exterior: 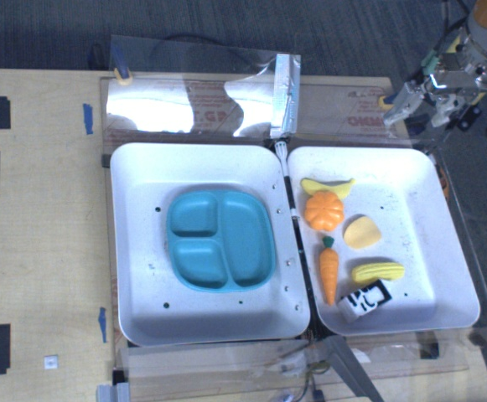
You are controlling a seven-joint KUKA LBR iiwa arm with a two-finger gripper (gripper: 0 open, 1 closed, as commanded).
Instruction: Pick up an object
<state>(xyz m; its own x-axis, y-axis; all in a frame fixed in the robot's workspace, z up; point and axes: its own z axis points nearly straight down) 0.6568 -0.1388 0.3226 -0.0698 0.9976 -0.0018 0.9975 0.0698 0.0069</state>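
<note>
Two-finger gripper (417, 100) sits above the right white bin's (444, 224) far corner; finger state cannot be told. Approach step, nothing grasped. Small orange plastic pumpkin (323, 210) lies near the bin's left wall; next move probably needs descent over it.

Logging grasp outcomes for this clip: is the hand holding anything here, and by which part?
Nothing is held. The hand sits above the right bin's far corner, outside it, with no object between its fingers; the toys lie in the bin.
</note>
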